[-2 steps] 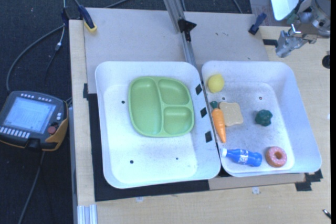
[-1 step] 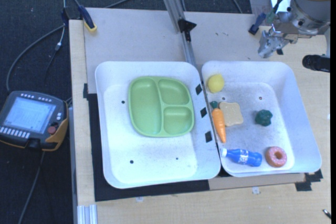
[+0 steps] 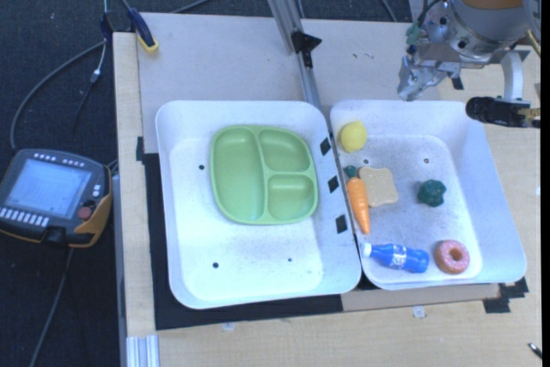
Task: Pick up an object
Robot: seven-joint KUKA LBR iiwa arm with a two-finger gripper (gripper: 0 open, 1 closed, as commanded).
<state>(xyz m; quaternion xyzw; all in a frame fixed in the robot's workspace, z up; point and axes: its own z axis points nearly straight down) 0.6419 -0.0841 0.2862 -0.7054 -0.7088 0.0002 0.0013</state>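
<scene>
- At the front of the right-hand shallow white bin (image 3: 507, 223): small blue and white plastic bottle (image 3: 395, 257) on its side, long axis running left to right, cap end to the left; just right of it, apart, a pink-iced toy doughnut (image 3: 452, 256) lying flat
- In the left-hand shallow white bin (image 3: 249, 271): pale green three-part plastic plate (image 3: 262, 174), no loose thing on it, so no likely target on that side
- Mid-depth in the right-hand bin: orange toy carrot (image 3: 358, 204) along the left wall, long axis running near to far, green top at the far end; tan toy slice of toast (image 3: 378, 185) touching or just overlapping the carrot on its right; dark green toy broccoli (image 3: 432, 192) alone, well apart to the right
- Near the far left corner of the same bin: round yellow toy lemon (image 3: 352, 136), clear of the toast
- Beyond the far rim of that bin, over bare bench: grey two-finger gripper (image 3: 423, 80), nothing seen in its hold; open or closed, cannot tell from this slant
- Deciding relation: every pickable thing lies nearer the camera than the gripper; closest to it looks to be the lemon, off to the left and slightly nearer; broccoli almost straight in line toward the camera, but farther
</scene>
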